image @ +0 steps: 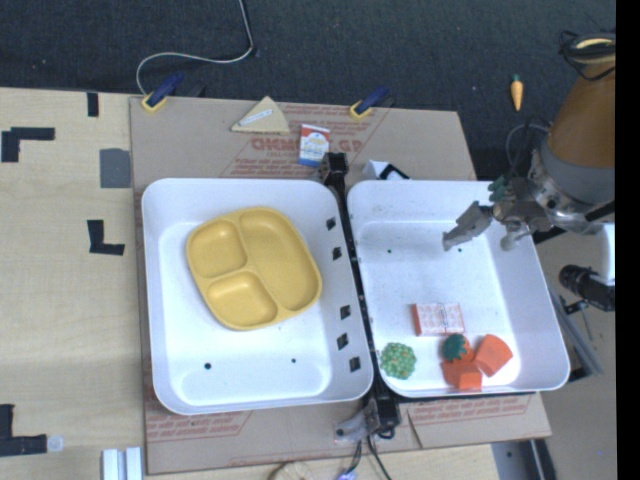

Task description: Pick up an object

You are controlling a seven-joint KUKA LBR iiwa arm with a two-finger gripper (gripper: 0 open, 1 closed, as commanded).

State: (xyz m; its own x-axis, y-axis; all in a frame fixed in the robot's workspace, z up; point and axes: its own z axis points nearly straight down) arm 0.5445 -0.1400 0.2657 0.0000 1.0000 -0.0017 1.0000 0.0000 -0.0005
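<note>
The right bin (400, 213) holds a pink rectangular packet (438, 319), a green round toy (398, 360), a small dark green piece (455, 347) and orange blocks (480, 362) near its front edge. My gripper (490, 225) hangs over the bin's back right part, fingers spread apart with nothing between them. It is well behind the objects and apart from them. The left bin (175, 368) holds a yellow divided plate (253, 266).
Behind the bins on the cardboard lie a small red and white box (314, 145) and a tan wedge (263, 117). Black clips run along the divider (345, 278) between the bins. A white cable (200, 58) loops at the back.
</note>
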